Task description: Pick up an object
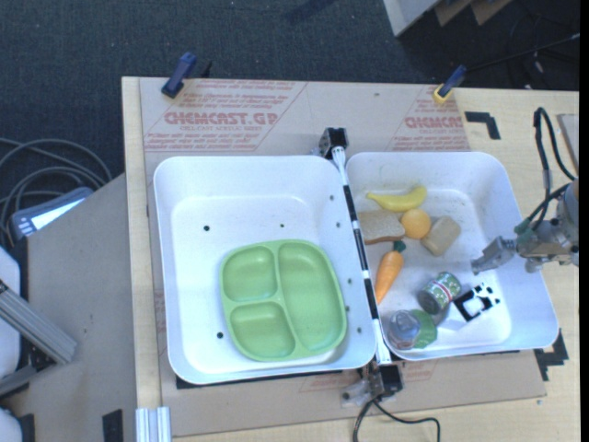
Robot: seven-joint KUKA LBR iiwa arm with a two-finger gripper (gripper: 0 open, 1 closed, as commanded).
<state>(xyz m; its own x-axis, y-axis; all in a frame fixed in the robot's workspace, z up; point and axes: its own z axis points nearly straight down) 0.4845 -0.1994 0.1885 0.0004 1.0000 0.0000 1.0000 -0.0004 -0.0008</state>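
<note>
Two bins: a left bin [184,191] and a right bin [488,178] sit side by side on the worktop [276,118], touching along a middle seam.
Left bin: holds a green divided plate [281,300] with three compartments, lying flat toward the near side.
Right bin, far part: a banana [398,197], with an orange ball [415,224] just below it and a tan block [442,235] beside the ball; a brown flat piece [377,229] lies to their left.
Right bin, near part: a carrot [388,274] lies slantwise by the seam; a small can [442,293] is to its right, a clear cup with a green lid [409,330] in the near corner, and a black-and-white tag [477,302] beside the can.
Gripper: the gripper [488,256] reaches in over the right bin's right rim, tip pointing left; how far apart it stands I cannot tell, and nothing shows in it.
Nearest things to gripper: the tag and the can lie just below and left of its tip, apart from it; the tan block lies to its left, slightly farther up.
</note>
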